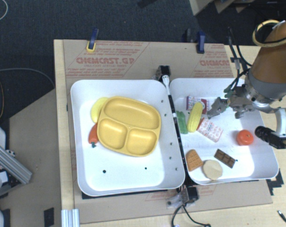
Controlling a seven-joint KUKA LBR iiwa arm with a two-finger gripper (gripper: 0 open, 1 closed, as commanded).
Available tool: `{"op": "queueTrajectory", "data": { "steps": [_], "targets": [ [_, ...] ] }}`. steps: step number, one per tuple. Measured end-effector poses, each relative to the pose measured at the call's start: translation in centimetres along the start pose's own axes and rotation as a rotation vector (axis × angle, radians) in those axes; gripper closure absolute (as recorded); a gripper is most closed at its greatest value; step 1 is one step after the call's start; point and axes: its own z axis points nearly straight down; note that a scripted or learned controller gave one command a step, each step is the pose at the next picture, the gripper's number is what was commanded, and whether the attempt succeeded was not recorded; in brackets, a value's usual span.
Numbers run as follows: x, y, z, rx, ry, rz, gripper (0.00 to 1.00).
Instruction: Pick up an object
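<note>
My gripper (227, 109) hangs over the upper middle of the right bin (266, 171), below the grey wrist and orange band. Just to its left lie a yellow corn cob (195, 116), a green piece (182, 122) and a pink-and-white packet (196, 101). Under and left of the gripper lies a red-and-white packet (210, 130). An orange-red tomato (245, 137) sits below it to the right. A brown chocolate bar (225, 158), a tan cracker (193, 160) and a round beige biscuit (212, 169) lie near the bin's front.
The left bin (129, 181) holds a yellow compartment plate (129, 126), a yellow fruit (97, 109) at its upper left and a red-orange pepper (93, 135) at its left. A black divider rail (174, 126) runs between the bins.
</note>
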Motion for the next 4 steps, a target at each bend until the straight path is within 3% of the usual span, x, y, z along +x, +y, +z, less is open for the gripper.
{"op": "queueTrajectory", "data": {
  "steps": [1,2,3,4],
  "targets": [
    [0.0,0.3,-0.7,-0.014,-0.002,-0.003,0.00],
    [0.1,-0.1,5.6,-0.006,0.000,-0.002,0.00],
    [0.1,0.0,10.7,-0.016,-0.004,-0.003,0.00],
    [0.1,0.3,9.2,-0.026,-0.004,-0.002,1.00]
  ]
}}
